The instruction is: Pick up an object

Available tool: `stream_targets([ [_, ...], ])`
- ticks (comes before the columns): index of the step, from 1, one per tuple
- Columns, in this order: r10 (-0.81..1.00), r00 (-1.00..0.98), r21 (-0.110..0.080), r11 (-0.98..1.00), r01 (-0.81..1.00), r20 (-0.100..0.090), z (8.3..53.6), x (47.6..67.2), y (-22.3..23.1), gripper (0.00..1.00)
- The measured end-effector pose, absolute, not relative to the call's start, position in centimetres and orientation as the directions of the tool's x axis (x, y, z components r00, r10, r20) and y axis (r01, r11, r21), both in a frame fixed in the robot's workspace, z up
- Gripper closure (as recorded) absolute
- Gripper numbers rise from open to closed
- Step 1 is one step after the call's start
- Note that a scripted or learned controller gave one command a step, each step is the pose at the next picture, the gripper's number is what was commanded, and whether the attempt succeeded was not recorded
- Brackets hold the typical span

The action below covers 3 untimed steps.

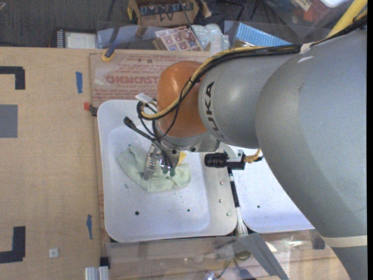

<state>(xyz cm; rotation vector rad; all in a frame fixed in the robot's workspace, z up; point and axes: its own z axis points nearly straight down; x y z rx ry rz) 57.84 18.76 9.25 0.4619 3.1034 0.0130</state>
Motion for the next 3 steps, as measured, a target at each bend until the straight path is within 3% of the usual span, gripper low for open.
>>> stream_targets([
  [1,0.406,-0.914,0.024,0.914,0.405,-0.012,9.3,56.7,16.8,1.00],
  [2,-0.066,-0.998,0.005,0.998,-0.066,-0.003,9.2,58.9,17.3,1.00],
  [3,0.215,-0.976,0.013,0.977,0.215,-0.026,9.4,55.2,17.8,1.00],
])
